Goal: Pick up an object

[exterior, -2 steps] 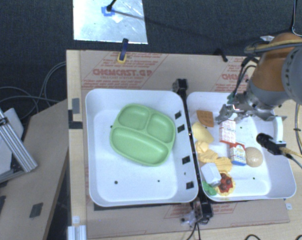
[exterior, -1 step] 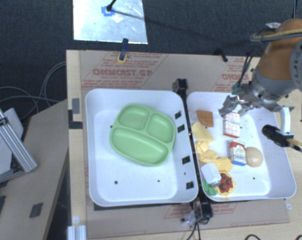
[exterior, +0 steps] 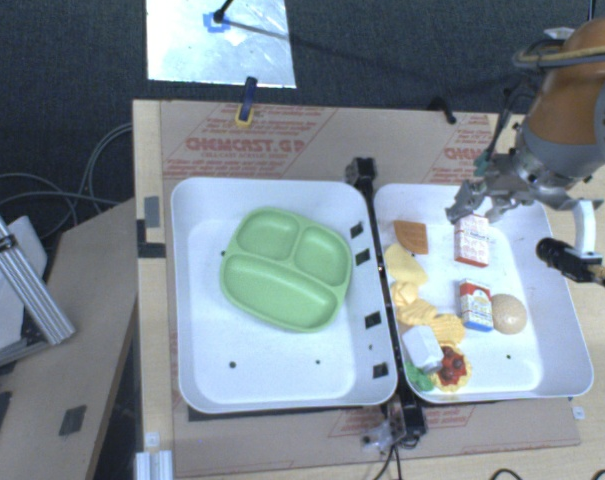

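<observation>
Dark carpet surrounds the tabletop, a brown printed board that carries two shallow white bins side by side. On the far side, beyond the board, a shiny silver sheet lies on the carpet.

At the left, the left bin holds a pale green divided plate with three compartments, lying flat near the bin's middle and slightly toward its far side.

A row of black clips runs along the seam between the bins.

In the right bin, several small things lie mostly along its left half. An orange-brown cracker-like piece lies farthest away, with pale yellow food pieces just near of it, running down to a white block and a red-and-dark piece at the near edge. Right of these, a red-and-white small box lies flat, and nearer the camera a second small box with blue on it sits beside a tan round ball, the two touching or almost so.

From the right, the grey arm with its orange band reaches over the far part of the right bin. Its gripper hangs just above the far end of the red-and-white small box; whether the fingers are released or clenched I cannot tell, and nothing is seen between them.
</observation>
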Robot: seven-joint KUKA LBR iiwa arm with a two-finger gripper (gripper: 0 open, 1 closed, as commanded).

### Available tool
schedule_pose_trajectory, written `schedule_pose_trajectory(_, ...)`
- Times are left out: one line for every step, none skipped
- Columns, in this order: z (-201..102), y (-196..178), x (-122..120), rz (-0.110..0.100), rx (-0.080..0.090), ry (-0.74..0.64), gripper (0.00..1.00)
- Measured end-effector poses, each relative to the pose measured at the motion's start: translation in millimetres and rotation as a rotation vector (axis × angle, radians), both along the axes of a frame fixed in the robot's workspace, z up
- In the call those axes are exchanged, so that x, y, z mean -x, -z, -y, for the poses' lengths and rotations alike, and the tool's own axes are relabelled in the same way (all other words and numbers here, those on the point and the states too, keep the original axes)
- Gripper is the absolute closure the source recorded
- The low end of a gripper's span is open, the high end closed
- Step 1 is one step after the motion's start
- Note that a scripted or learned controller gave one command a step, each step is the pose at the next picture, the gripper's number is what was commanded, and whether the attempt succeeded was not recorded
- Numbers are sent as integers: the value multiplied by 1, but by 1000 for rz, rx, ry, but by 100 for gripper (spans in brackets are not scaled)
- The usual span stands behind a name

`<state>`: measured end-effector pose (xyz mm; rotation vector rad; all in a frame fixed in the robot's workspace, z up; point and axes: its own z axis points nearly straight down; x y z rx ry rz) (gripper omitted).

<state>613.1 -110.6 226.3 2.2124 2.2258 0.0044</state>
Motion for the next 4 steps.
schedule_pose_trajectory(-49, 0, 39, -5, -2, -2, 100)
schedule_pose_trajectory(-90, 11, 78, -7, -2, -2, 100)
schedule_pose_trajectory(-131, -7, 116, -5, -3, -3, 100)
schedule_pose_trajectory(-130, 11, 125, -5, -1, 5, 100)
